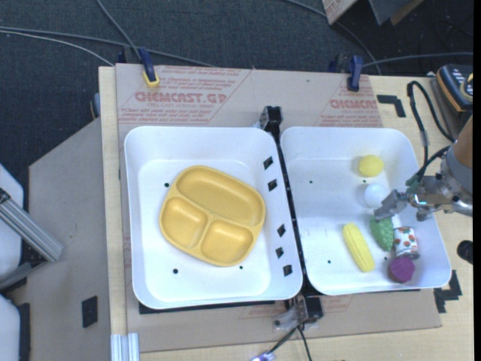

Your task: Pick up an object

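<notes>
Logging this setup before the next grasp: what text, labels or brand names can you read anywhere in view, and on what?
"CHEMCAST GP": red print on the brown board behind the left bin, partly blurred.
The same red print repeats behind the right bin; too blurred to read.
Smaller red lines under both: unreadable.
Small carton by the gripper: red-spotted, no legible words.

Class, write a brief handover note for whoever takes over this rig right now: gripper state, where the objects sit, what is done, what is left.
Gripper: over the right bin, just above the green object; nothing seen between its fingers.
Right bin: yellow ball, white ball, corn cob, green object, spotted carton, purple object.
Left bin: yellow divided plate.
Done: arm positioned among the objects.
Left: grasp one object and lift it.
</notes>
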Motion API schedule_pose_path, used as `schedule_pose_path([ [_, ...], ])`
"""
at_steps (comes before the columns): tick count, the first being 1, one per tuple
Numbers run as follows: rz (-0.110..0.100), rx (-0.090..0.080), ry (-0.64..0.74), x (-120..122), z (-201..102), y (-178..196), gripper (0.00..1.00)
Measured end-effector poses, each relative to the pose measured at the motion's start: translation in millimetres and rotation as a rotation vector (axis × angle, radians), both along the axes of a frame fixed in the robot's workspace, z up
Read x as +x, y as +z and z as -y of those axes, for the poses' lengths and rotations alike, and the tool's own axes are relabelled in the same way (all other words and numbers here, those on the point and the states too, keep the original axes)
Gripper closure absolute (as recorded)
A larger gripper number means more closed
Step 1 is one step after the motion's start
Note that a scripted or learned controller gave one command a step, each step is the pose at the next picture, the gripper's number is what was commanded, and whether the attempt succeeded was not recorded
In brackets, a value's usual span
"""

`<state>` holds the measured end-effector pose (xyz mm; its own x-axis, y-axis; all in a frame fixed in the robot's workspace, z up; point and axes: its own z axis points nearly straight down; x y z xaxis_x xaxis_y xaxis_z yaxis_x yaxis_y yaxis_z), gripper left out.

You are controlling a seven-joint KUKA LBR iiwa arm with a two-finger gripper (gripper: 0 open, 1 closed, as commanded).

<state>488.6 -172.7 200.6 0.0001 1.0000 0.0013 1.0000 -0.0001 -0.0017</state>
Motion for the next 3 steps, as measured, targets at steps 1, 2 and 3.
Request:
schedule_pose_path([
  [1,-0.005,0.002,-0.001,-1.6,9.1,-57.0,0.0],
  [2,0.005,0.013,0.007,3.4,3.5,-102.2,0.0],
  [3,0.02,-0.002,0.002,5.3,8.0,-89.6,1.0],
])
